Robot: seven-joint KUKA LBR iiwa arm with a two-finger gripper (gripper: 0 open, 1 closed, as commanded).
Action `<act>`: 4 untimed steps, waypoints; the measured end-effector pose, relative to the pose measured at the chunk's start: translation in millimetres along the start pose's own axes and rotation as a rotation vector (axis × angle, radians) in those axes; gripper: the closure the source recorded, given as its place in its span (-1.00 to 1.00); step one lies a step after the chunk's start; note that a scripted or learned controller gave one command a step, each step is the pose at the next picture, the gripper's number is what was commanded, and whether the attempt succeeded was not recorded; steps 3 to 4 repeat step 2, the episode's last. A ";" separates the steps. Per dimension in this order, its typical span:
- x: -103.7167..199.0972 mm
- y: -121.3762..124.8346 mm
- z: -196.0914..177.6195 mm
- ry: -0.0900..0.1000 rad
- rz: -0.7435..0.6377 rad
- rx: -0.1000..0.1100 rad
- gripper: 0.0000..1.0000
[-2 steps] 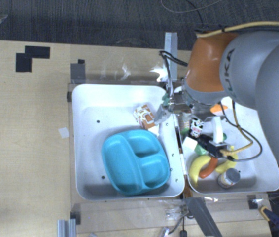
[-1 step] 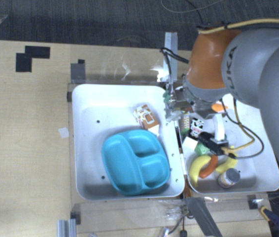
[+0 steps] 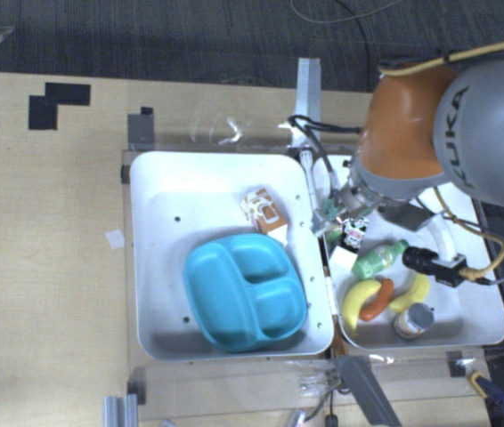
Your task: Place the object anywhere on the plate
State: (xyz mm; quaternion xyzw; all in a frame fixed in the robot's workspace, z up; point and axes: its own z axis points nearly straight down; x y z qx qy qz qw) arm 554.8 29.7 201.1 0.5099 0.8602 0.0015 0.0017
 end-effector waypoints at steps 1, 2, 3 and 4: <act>0.0 57.5 13.8 -0.001 -0.243 -0.002 1.00; 1.8 28.9 15.3 -0.001 -0.439 -0.002 1.00; 1.8 28.9 15.3 -0.001 -0.439 -0.002 1.00; 1.8 28.9 15.3 -0.001 -0.439 -0.002 1.00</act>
